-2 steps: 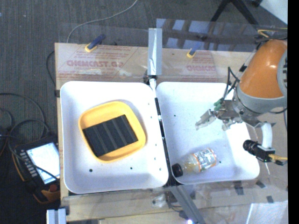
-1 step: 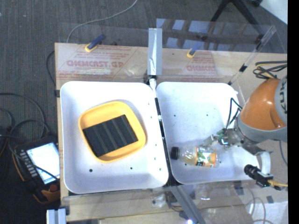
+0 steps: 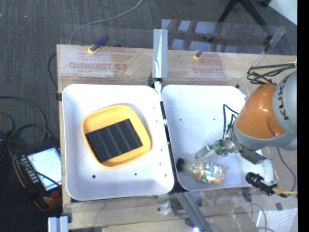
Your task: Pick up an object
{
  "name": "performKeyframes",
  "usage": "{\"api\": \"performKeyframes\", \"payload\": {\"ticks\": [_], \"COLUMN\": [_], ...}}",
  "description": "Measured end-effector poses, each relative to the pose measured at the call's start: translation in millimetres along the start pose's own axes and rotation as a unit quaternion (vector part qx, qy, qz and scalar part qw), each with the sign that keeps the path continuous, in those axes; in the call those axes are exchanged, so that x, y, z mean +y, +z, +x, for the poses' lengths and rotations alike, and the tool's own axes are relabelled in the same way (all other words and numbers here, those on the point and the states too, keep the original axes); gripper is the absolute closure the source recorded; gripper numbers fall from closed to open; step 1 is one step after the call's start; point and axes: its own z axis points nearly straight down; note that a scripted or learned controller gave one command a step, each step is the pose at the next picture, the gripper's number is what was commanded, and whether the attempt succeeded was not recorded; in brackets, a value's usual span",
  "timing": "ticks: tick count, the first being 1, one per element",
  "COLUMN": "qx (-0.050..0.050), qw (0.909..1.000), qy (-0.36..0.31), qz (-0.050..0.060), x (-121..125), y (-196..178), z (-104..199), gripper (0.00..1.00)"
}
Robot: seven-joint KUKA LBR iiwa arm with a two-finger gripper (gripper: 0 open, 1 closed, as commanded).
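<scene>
A small clear plastic bottle (image 3: 203,171) with an orange-and-green label and a dark cap lies on its side near the front edge of the right bin (image 3: 193,110). My gripper (image 3: 215,148) hangs low over that bin, just above and behind the bottle, under the orange band of the arm (image 3: 258,115). I see nothing held in it. In the left bin (image 3: 77,100) rests a yellow dish (image 3: 116,135) with a black ridged pad inside it.
A metal divider post (image 3: 160,52) stands at the back between the bins. Cables run along the arm at the right. A small device with a lit screen (image 3: 41,166) sits on the floor left of the bench.
</scene>
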Motion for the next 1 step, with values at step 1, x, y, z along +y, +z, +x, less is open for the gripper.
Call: {"api": "performKeyframes", "payload": {"ticks": [1], "qx": [0.001], "qw": [0.9987], "qy": [-0.052], "qz": [0.0], "x": [7.8], "y": [-0.3], "z": [37.5], "gripper": [0.0]}}
